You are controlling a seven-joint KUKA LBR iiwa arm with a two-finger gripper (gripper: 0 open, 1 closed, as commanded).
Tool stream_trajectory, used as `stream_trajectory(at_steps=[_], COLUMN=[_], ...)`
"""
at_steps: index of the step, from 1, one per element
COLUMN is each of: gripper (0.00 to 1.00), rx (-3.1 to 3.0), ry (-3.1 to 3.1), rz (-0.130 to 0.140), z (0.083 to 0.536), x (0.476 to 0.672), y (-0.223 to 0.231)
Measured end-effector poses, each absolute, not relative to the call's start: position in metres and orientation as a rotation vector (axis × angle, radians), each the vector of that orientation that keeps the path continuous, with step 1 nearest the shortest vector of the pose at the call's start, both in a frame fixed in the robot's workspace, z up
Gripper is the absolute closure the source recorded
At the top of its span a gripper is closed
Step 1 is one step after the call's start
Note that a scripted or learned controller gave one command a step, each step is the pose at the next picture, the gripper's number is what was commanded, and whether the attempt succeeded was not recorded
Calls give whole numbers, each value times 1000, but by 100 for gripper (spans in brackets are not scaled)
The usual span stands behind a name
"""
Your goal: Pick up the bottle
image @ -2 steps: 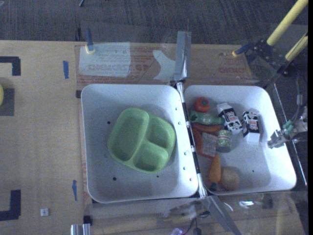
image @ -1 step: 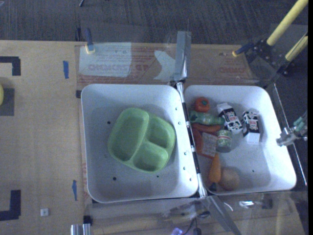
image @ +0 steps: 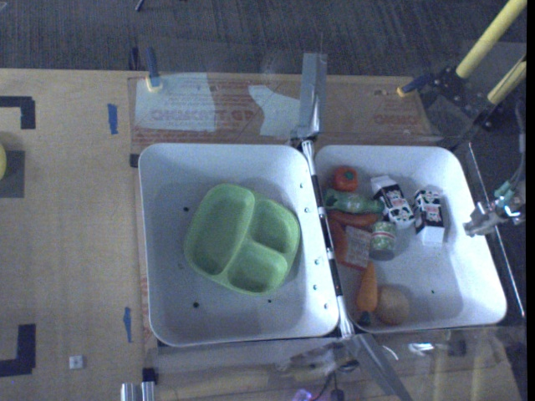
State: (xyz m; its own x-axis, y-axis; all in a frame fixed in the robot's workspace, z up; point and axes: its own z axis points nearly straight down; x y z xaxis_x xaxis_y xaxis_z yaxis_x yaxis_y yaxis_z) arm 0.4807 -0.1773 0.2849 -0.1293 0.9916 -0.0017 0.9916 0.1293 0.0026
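Starting at the claw (image: 491,215): it hangs at the three o'clock rim of the right bin (image: 468,286), just over the wall. It is too small and blurred to show whether it is open or closed, so you cannot tell, and nothing can be seen in its grip. The pick looks not yet begun.

Look toward nine o'clock from the claw. The first thing you meet is a small milk carton (image: 430,210), then a second carton (image: 393,201), both patterned black and white. Just below and between them, near the bin's middle, stands what I take to be the bottle (image: 383,241), a short round thing with a green band, seen almost from the top.

It is crowded. A pale packet (image: 358,246) touches it at nine o'clock, and a carrot (image: 354,221) lies just past that. At eleven o'clock there is a long green item (image: 351,200) with a tomato (image: 345,178) above it. A second carrot (image: 368,287) and a brown potato (image: 393,305) lie at six o'clock, a little apart.

To do this well, I would have you come down straight over the bottle. Set the grip along the four-to-ten line, where bare bin floor shows at four o'clock. Otherwise you are likely to pinch the carton or the packet. Go low enough to catch the body rather than the cap, since a round thing may roll out of a shallow hold.

The left bin (image: 159,224) holds a green divided plate (image: 242,238) and needs no attention.
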Motion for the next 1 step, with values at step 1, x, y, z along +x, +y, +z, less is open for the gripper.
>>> stream_trajectory(at_steps=[1], gripper=[100], rx=[2077], ry=[2356], rz=[1], z=[198], x=[480], y=[-204])
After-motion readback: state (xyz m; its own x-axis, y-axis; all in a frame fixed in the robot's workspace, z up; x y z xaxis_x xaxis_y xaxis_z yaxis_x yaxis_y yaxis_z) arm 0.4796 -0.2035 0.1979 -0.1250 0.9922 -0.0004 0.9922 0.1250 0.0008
